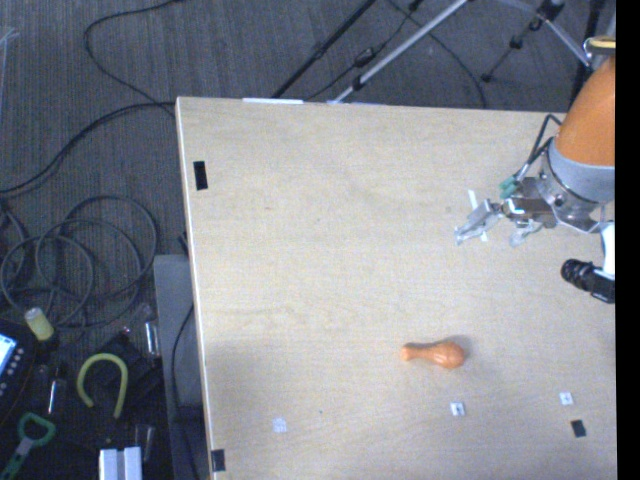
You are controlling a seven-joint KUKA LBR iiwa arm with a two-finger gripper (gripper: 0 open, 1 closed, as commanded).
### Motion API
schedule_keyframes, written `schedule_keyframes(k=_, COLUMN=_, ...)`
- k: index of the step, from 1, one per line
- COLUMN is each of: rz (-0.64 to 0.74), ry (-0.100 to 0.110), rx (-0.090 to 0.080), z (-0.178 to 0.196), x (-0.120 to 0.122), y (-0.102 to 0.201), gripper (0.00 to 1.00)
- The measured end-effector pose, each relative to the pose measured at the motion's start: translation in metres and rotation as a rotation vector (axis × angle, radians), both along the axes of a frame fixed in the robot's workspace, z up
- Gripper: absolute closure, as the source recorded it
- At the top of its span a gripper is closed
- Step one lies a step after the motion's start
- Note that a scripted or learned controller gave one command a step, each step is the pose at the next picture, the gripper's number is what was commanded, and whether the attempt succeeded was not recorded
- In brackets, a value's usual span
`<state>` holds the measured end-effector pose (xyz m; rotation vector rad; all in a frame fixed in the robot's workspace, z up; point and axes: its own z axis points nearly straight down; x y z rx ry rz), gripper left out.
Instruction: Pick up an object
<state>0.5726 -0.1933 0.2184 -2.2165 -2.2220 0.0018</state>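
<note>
The object (435, 354) is a small orange thing, bulb-shaped at its right end and tapering to a narrow neck at its left, lying on its side on the pale wooden board (330, 258). It sits in the lower middle of the board, toward the near edge, with bare wood all around it. The gripper (478, 220) is well apart from it, up and to the right, over the right part of the board. Its two pale fingers (472, 230) point left and spread a little apart, with nothing between them. Behind the fingers comes the grey wrist (580, 183) and above it the orange band (592, 118), reaching in from the right edge. A black knob (585, 276) shows just below the wrist. A small black mark (200, 175) sits near the board's upper left corner, and a few small white and black tags (458, 408) lie along the near part of the board, to the lower right of the object. Off the board to the left, on dark carpet, lie looped black cables (80, 248) and a green hook-shaped tool (100, 378). Beyond the far edge, tripod legs (440, 13) cross the floor.
</note>
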Motion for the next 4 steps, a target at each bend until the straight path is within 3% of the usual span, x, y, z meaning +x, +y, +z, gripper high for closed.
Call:
schedule_keyframes(k=1, rz=0.001, ry=-0.001, rx=-0.002, z=-0.019, x=0.037, y=-0.029, gripper=0.00)
schedule_keyframes(k=2, rz=0.079, ry=-0.001, rx=-0.005, z=-0.077, x=0.082, y=-0.029, gripper=0.00)
schedule_keyframes(k=3, rz=0.129, ry=-0.001, rx=-0.004, z=-0.134, x=0.096, y=-0.029, gripper=0.00)
schedule_keyframes(k=4, rz=0.346, ry=-0.003, rx=-0.003, z=-0.134, x=0.096, y=-0.006, gripper=0.00)
